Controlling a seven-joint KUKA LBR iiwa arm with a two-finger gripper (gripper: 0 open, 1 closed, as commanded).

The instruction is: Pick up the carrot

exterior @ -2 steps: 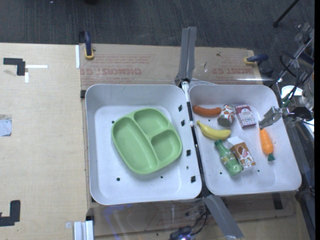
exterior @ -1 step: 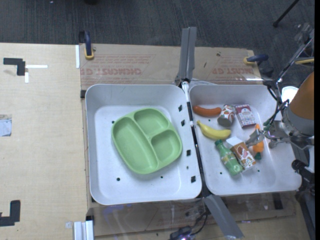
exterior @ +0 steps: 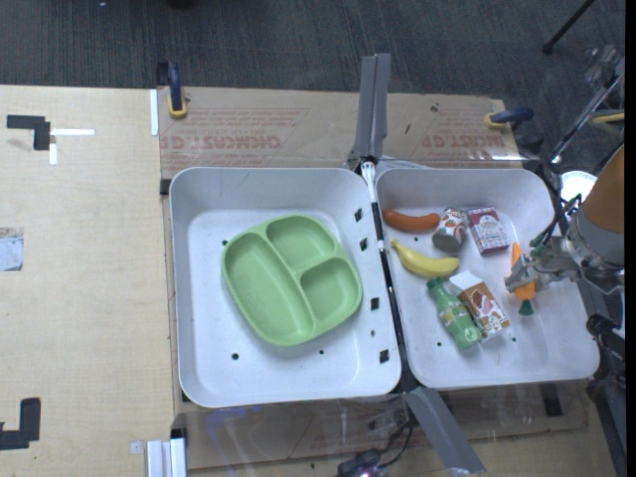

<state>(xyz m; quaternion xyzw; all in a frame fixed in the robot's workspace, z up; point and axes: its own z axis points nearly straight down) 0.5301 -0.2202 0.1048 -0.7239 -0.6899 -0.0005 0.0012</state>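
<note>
The grey metal jaws of the gripper point(exterior: 527, 278) sit low at the right side of the right white plastic bin point(exterior: 497, 368), and they appear to pinch the small orange carrot with a green tip point(exterior: 523, 288), which shows between and just below the fingertips, close to the bin's right wall. Whether the carrot is lifted off the bin floor cannot be told.

Just left of the jaws lie a small brown-and-white snack carton point(exterior: 483, 306) and a green plastic bottle point(exterior: 454, 314), touching each other. Farther left is a yellow toy banana point(exterior: 425, 259), and above it an orange-red sausage point(exterior: 411, 220), a small brown-and-white piece point(exterior: 452, 228) and a red-and-white box point(exterior: 488, 231); their print is too small to read.

The left white plastic bin point(exterior: 189, 266) holds a light-green divided plate point(exterior: 290, 279) with three compartments.

Both bins rest on a pale wooden counter point(exterior: 79, 296), over a cardboard sheet point(exterior: 248, 132) with red lettering seen upside down and hard to read. Beyond it is dark grey carpet point(exterior: 298, 18).
</note>
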